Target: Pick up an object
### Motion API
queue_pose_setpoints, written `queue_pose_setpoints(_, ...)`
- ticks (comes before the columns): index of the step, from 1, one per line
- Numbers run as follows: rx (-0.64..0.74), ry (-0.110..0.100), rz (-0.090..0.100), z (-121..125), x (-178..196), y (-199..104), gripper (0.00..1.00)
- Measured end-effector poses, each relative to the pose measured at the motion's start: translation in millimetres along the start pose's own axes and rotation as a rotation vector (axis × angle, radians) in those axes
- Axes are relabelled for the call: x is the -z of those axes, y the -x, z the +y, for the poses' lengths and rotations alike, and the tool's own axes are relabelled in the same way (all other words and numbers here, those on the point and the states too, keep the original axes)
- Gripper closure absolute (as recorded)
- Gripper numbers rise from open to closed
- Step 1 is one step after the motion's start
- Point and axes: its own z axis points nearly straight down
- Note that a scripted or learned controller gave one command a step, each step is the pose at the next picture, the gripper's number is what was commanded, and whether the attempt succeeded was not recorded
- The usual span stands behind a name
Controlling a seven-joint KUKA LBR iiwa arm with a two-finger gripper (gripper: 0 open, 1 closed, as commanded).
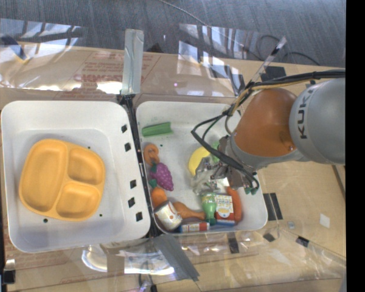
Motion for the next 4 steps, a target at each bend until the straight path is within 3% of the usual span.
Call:
queue_pose_setpoints(1, 0.001, 0.001, 0.0, 1.0, -0.1, 0.4, 0.0)
queue_pose_setpoints(2, -0.336, 0.0, 0.002, 29.9, -11.1, 30.7, 0.0)
queue_pose_setpoints(3, -0.661, -0.001, -0.001, -40.0, -1.5, 49.2, 0.0)
queue_pose_setpoints(4, -0.849, -0.001, 0.003, -17.2, -5.2, -21.6, 0.0)
